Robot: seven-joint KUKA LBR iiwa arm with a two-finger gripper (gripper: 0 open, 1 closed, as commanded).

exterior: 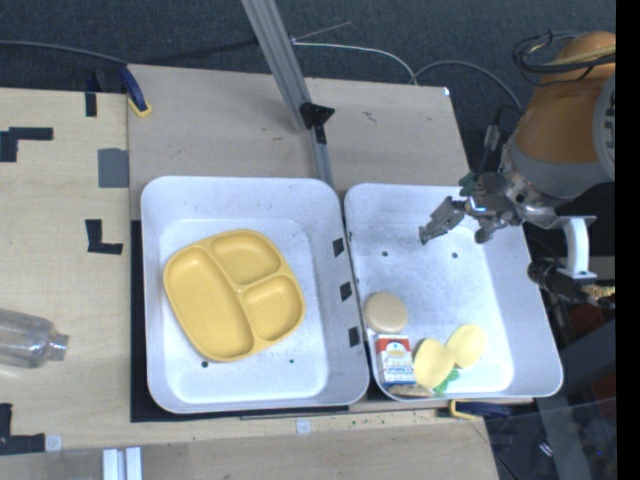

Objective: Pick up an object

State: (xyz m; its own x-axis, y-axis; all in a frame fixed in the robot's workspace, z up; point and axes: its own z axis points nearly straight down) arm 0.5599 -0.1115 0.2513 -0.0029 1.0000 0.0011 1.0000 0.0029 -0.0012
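1. From my remote seat I see the table (250,118) carrying two shallow white bins side by side, the left bin (160,298) and the right bin (520,308), their inner rims touching.
2. The arm (565,128), grey with its orange band, reaches in from the right, and its claw (462,223) hangs over the upper part of the right bin.
3. The claw's two dark fingers (438,226) stand apart, with bare white bin floor showing between them; I see nothing held there.
4. The things I could pick lie along the right bin's near edge, well apart from the claw.
5. A round tan piece (386,313) sits near the bin's left wall, about midway down.
6. Just below it is a small box with a red and white label (397,358), lying flat and touching or nearly touching the round piece.
7. Beside the box, to its right, rest two pale yellow lumps (450,356), pressed against each other, with a bit of green (447,377) showing at their lower edge.
8. In the left bin a yellow divided plate (232,293) with three compartments lies flat and turned at an angle.
9. Outside the bins, at the far left of the table, a clear plastic bottle (25,338) lies on its side.
10. A grey metal bar (280,53) runs down at a slant from the top toward the seam between the bins.
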